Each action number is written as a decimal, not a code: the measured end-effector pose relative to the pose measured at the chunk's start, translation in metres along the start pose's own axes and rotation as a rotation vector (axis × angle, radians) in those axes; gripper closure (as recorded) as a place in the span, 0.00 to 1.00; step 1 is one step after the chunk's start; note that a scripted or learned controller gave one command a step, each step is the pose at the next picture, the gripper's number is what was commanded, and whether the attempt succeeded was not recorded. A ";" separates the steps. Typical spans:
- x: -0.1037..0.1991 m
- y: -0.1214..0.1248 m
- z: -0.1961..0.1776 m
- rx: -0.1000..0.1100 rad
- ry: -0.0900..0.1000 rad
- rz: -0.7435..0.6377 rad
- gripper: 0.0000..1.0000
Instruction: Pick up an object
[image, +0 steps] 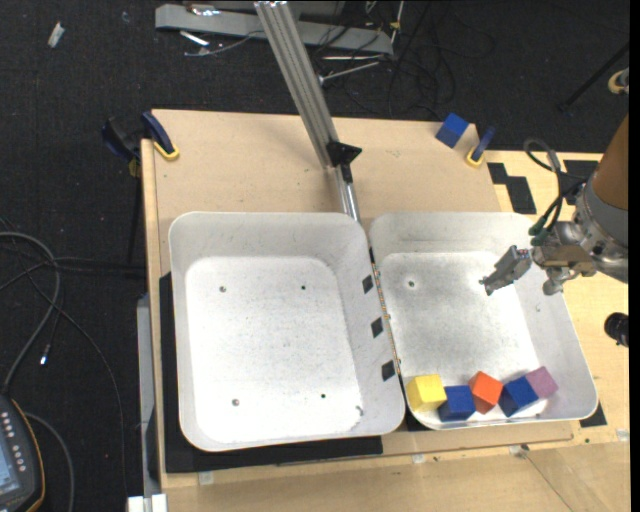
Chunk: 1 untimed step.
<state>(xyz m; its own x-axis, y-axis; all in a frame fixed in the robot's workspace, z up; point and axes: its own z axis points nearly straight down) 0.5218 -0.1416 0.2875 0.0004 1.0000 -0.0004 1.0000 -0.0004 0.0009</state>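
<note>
Several small blocks lie in a row along the near wall of the right bin (560, 330): a yellow block (427, 390), a blue block (458, 402), an orange block (487, 390), a second blue block (519, 395) and a purple block (541, 382). My gripper (526, 278) hangs over the right bin's far right part, well above and behind the blocks. Its fingers are spread open with nothing between them. One dark fingertip (497, 279) points down and left.
The left bin (190, 300) sits beside the right one, with a black divider strip between them. A loose blue block (453, 128) and clamps rest on the wooden bench behind the bins. A slanted metal pole (305, 85) crosses the back.
</note>
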 end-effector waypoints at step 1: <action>0.024 0.025 0.141 0.008 0.002 -0.003 0.00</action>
<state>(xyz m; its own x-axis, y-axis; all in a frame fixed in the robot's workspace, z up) 0.5467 -0.1181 0.1463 -0.0027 1.0000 0.0018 1.0000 0.0027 -0.0072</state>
